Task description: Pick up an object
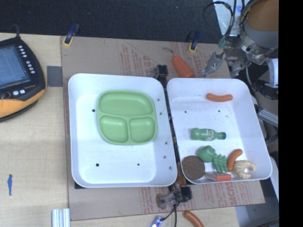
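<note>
Hovering with fingers spread and nothing between them, gripper (221, 64) above the right bin's (255, 122) far rim, nearest candidate the sausage (219, 97) lying toward six o'clock, just inside that rim, long axis running nine-to-three.

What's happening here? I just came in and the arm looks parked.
The gripper hangs open above the far edge of the right bin, holding nothing. Toy food lies in that bin: a sausage, a green bottle, a brown cookie. A green divided plate sits in the left bin.
</note>
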Robot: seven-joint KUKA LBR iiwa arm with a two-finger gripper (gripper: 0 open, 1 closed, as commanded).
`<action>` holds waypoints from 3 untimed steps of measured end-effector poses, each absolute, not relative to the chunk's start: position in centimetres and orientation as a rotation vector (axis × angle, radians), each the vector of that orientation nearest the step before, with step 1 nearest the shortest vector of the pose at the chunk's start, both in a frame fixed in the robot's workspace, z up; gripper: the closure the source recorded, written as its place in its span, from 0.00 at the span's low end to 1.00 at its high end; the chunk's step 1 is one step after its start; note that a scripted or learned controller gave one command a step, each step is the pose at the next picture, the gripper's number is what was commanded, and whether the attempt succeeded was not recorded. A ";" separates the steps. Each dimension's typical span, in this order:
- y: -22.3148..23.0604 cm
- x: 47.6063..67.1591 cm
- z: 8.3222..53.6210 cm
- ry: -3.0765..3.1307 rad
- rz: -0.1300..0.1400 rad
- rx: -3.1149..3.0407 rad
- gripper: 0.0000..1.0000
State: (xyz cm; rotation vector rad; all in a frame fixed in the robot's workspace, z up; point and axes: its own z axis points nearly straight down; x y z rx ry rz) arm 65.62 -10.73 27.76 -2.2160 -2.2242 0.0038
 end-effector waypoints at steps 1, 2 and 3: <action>-16.2 57.9 25.0 -2.223 0.007 -2.217 0.00; -21.3 51.2 15.2 -2.224 0.007 -2.215 0.00; -20.8 57.9 11.6 -2.227 0.006 -2.214 0.00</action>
